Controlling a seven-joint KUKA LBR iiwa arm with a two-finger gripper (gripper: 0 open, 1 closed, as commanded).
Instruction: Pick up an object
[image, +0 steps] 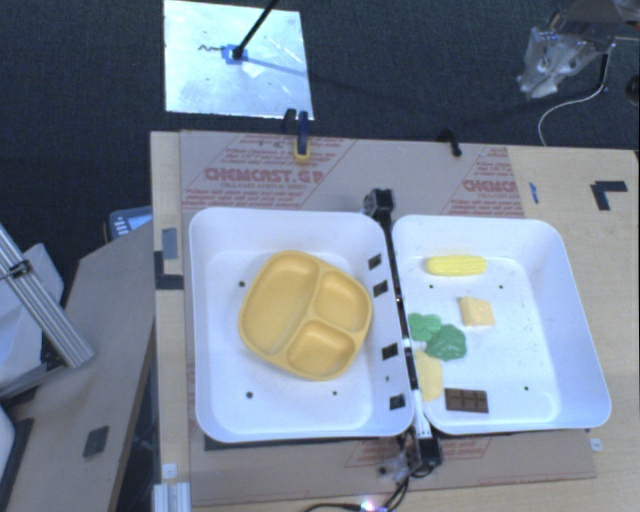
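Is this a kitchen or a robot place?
Probably a robot lab, not a kitchen. The food is toy food, like the corn and chocolate, sorted in white bins on a workbench, with a robot tool above.

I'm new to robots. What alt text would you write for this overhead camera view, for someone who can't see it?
Two shallow white bins sit side by side on a bench. The left bin holds a yellow divided plate; the right bin holds toy corn, a cheese piece, green leaves and a chocolate bar.
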